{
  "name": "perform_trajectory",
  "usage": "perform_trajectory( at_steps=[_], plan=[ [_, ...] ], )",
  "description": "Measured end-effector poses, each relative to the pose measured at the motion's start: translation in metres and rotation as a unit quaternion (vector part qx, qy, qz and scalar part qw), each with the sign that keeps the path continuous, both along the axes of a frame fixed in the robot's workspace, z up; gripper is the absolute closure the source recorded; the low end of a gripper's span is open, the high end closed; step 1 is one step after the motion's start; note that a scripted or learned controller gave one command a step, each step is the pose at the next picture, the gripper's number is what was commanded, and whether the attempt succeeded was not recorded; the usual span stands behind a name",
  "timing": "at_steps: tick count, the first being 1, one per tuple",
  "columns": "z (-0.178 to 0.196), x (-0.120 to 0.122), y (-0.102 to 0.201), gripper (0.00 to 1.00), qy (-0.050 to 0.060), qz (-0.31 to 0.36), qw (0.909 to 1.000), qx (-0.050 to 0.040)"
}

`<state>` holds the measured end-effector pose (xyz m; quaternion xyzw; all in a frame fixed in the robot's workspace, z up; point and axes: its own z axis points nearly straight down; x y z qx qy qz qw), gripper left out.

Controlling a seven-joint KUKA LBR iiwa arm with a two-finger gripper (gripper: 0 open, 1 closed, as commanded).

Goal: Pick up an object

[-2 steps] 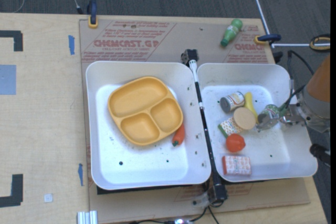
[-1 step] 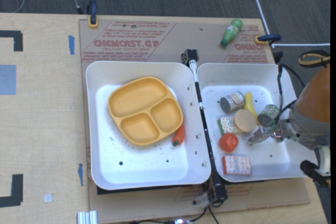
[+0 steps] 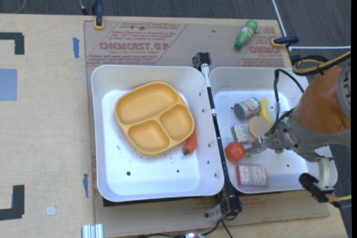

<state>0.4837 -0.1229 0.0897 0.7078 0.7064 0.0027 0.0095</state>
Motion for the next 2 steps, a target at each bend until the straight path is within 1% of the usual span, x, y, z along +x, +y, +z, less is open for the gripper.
perform_trajectory(
  at_steps=[1, 2],
  plan=[
    [0.012, 0.002, -0.004, 1.0, -0.005, -0.002, 1.0, -0.0052],
    [0.095, -0.003, 0.088, 1.0, 0.008, 0.002, 1.0, 0.0054]
  ],
)
